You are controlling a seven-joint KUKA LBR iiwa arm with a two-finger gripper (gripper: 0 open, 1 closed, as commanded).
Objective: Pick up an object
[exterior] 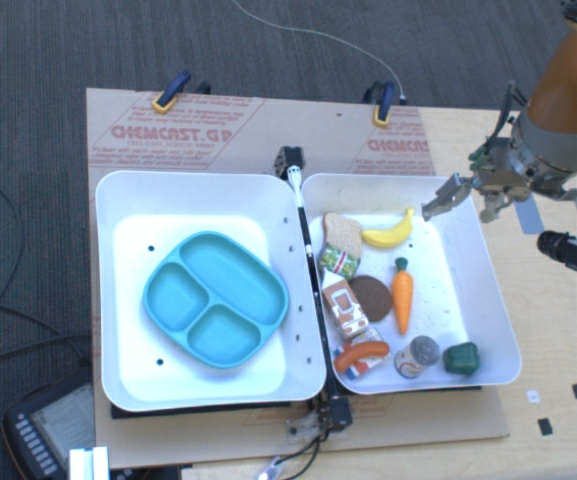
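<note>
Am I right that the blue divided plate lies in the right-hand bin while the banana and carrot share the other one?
Not quite: the blue divided plate lies in the left-hand bin, as the camera view shows. The banana and carrot do share the other bin.

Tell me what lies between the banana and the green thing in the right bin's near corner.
In the camera view, the carrot lies between the banana and the green object; the rest of that stretch is bare white floor of the right bin.
</note>
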